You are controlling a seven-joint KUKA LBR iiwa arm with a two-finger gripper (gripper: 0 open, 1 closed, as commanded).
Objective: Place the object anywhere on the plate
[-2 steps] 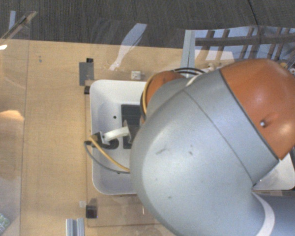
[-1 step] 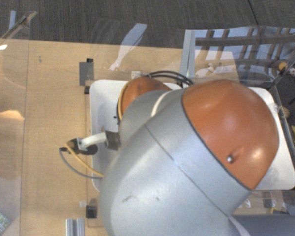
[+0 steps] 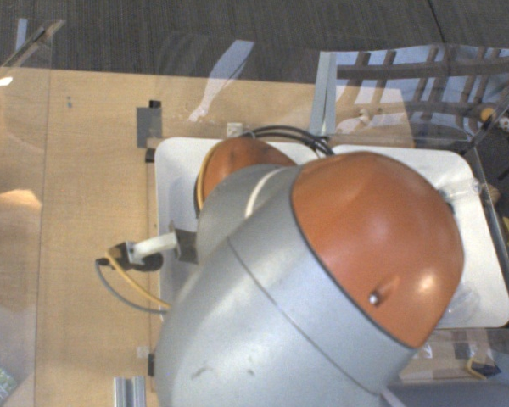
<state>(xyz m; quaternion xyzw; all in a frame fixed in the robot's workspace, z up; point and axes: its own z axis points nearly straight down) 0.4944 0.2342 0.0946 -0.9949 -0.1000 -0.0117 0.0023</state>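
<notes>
A: What do you have in front of you right now?

B: You are looking almost straight onto the arm (image 3: 305,312). Its grey body and a big orange dome cover most of the two white bins (image 3: 483,253), so you only get their rims: a strip along the left edge, a strip at the top, and the right-hand corner.

A: And the jaws? Released, or clenched on something?

B: You cannot tell. The arm's own bulk hides them, so nothing about their state can be read here.

A: Where is the object, then? And the plate?

B: You cannot place either one. Whatever lies in the bins sits under the arm from this angle.

A: Anything else you can make out?

B: A second orange part (image 3: 237,164) peeks out behind the grey shell, near the top left of the bins. A black cable (image 3: 280,132) loops over the upper rim. On the wooden desk (image 3: 68,253), left of the bins, a white fitting (image 3: 148,248) sticks out from the arm with yellow and grey wires (image 3: 127,287) curling below it.
</notes>
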